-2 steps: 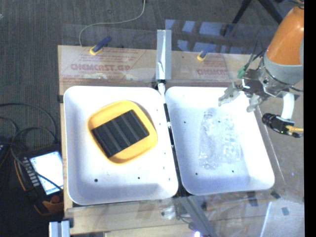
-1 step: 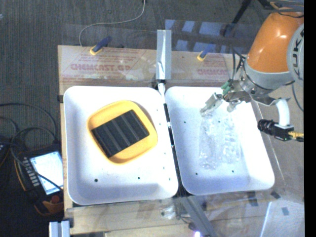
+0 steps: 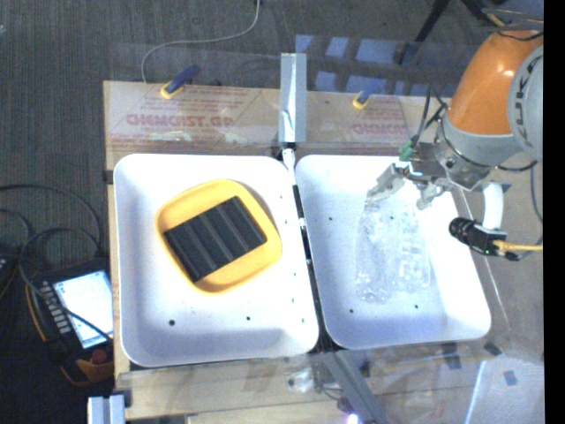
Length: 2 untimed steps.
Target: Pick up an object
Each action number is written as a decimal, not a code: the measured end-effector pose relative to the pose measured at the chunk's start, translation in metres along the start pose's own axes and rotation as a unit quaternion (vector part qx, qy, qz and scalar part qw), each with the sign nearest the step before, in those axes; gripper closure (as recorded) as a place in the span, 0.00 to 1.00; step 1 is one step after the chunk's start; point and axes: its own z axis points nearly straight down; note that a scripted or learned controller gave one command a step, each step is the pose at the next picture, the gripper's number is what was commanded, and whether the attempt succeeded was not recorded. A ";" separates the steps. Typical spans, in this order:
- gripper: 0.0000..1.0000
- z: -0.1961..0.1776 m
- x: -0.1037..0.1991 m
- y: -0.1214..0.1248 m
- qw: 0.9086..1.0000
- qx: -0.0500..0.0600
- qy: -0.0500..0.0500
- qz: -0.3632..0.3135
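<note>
camera view, step in hand: judged as closing in on the clear plastic bag [image 3: 393, 250], which lay crumpled in the right bin [image 3: 459, 321], upper end just under the gripper [image 3: 409, 184].
jaws: state could not be told.
advice: best lowered onto a bunched fold, since thin film slips and flattens.
other bin: left bin [image 3: 141, 325] held a yellow tray with a dark ribbed insert [image 3: 219, 234].
surface: bins side by side on a wooden desk [image 3: 203, 117].
room: dark carpet [image 3: 53, 60], cables, a handheld screen [image 3: 79, 303] at left.
</note>
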 end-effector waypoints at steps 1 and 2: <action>0.00 -0.047 -0.023 0.005 0.995 -0.001 -0.001 0.104; 0.00 0.043 -0.003 -0.038 0.965 0.001 0.000 0.262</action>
